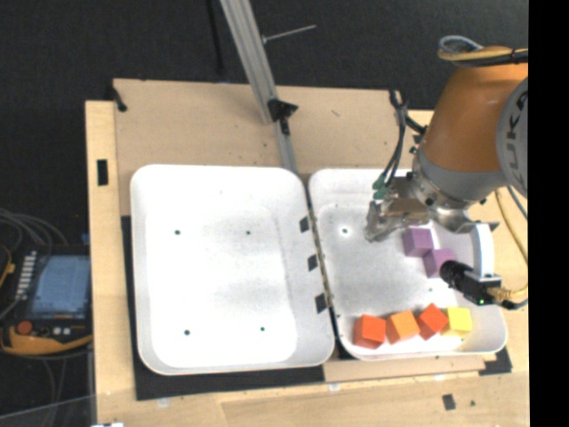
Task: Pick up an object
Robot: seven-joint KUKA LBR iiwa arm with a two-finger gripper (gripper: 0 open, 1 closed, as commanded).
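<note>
Two white bins (pixel 222 265) stand side by side on the bench; in the right bin I count six blocks: two purple blocks (pixel 419 240), two red-orange blocks (pixel 370 330), one lighter orange block (pixel 403 326), one yellow block (pixel 460 319); one gripper (pixel 380 223).

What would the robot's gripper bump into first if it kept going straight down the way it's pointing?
Most likely the bare white floor of the right bin. The gripper points down beside the purple block, and nothing seems to lie under its tips. Depth is hard to judge from this slanted view.
</note>
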